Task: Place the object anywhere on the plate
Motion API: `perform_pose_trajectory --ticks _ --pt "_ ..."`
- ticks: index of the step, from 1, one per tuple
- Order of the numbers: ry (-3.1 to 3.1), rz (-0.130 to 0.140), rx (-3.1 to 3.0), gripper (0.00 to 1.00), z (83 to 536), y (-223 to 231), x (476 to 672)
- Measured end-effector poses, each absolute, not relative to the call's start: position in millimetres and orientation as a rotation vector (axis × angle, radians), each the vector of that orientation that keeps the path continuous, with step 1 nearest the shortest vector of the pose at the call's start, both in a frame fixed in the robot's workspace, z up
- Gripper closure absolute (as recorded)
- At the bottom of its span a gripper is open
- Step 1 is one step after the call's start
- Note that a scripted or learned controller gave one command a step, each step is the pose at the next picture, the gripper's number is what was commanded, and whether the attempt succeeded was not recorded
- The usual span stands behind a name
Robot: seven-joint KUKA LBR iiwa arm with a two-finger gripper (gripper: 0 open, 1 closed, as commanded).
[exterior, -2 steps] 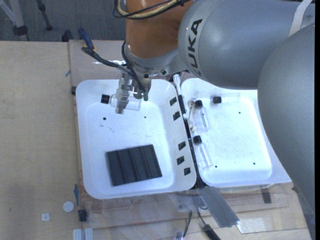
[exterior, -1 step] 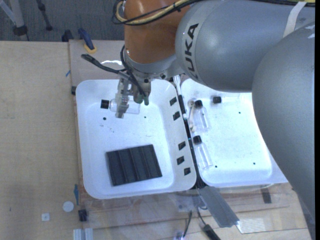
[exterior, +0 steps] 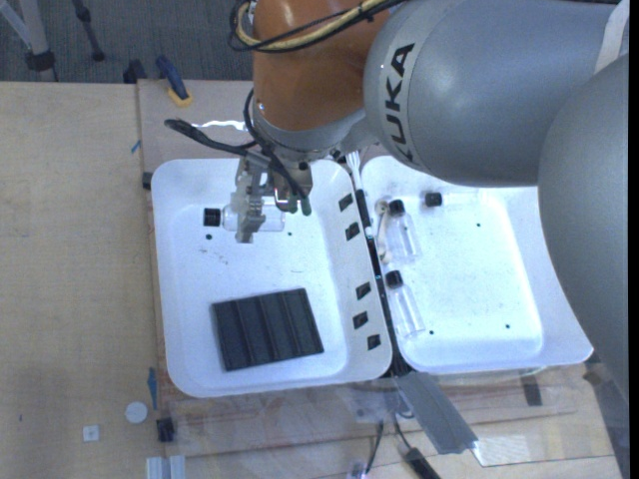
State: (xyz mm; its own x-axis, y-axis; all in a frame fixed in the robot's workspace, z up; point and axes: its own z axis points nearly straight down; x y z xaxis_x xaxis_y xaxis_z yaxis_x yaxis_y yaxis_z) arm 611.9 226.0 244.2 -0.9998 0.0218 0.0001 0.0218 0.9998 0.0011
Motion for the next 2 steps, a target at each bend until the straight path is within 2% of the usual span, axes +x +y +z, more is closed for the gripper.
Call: perform_pose_trajectory --ticks 1,2 --pt "-3.147 -0.005 0.053 1.0 222 226 634.2" --pt "-3.138 -0.005 0.281 1.0 246 206 663.0"
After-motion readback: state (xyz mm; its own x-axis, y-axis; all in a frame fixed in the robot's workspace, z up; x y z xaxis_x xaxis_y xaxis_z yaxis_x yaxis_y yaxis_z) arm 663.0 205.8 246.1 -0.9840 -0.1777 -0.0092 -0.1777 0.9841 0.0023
